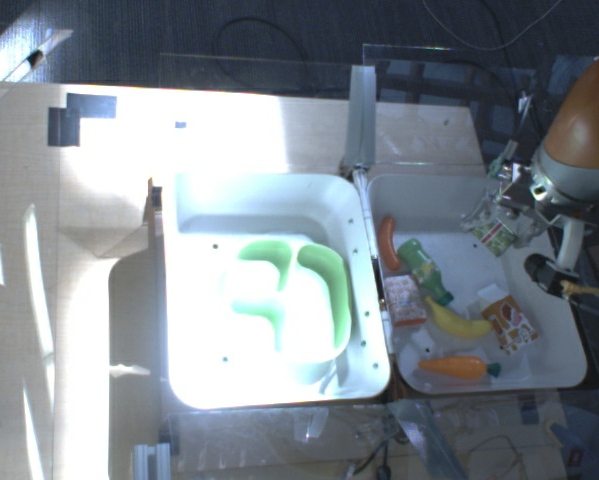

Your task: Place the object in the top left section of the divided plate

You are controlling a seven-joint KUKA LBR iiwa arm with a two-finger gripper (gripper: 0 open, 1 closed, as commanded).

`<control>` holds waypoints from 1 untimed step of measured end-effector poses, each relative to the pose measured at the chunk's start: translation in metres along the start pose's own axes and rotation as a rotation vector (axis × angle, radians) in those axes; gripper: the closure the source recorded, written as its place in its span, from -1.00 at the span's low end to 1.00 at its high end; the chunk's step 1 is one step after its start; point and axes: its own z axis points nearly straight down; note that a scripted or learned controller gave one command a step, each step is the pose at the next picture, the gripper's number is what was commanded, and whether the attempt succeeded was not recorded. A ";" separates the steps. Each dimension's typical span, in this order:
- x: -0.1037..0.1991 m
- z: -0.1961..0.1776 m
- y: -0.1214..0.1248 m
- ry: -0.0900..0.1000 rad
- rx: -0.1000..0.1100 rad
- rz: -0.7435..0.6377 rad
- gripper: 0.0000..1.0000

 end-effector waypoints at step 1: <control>0.056 0.000 -0.045 0.000 0.002 -0.159 1.00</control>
